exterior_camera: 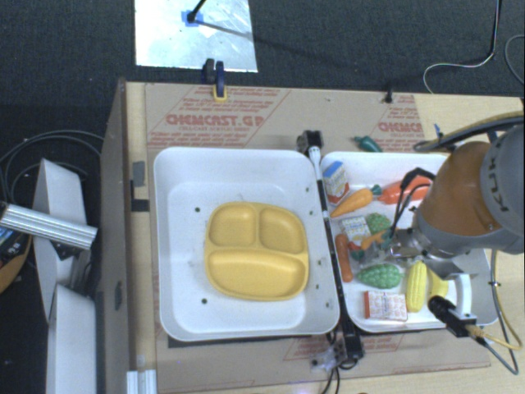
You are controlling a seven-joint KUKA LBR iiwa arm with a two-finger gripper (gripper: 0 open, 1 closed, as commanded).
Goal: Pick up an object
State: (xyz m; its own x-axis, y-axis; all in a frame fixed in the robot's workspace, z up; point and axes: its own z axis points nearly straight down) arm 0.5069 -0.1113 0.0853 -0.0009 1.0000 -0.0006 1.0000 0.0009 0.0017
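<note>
Bench board (246, 113): brown sheet under both bins, printed in red with "CHEMCAST GP" at 12 o'clock from the left bin; the same red print repeats at a slant toward 1 o'clock, partly cut off by the arm.
Foil sheet (197, 23): silvery square on the dark floor at 12 o'clock, with a small blue patch on it.
Left bin (176, 220): shallow white tray at the centre of the view, holding the plate.
Right bin (361, 318): white tray at 3 o'clock from the left bin, touching it along a shared edge, crowded with toy food.
Arm (467, 195): grey with an orange band, reaching in from 3 o'clock and hanging over the right bin's middle.
Yellow plate (256, 249): three-compartment tray lying flat in the left bin.
Gripper (394, 249): low among the toy food, at 9 o'clock from the orange band; whether it is spread or closed, and whether it touches or holds anything, cannot be told.
Carrot (354, 201): orange, at 11 o'clock from the gripper.
Green vegetable (379, 276): knobbly, at 6 o'clock from the gripper, near it.
Corn cob (417, 286): yellow, at 4 o'clock from the gripper.
Red-and-white packet (385, 305): flat at the bin's near edge; its print is too small to read.
Small carton (335, 179): white with blue and red, at 12 o'clock in the right bin; label unreadable.
</note>
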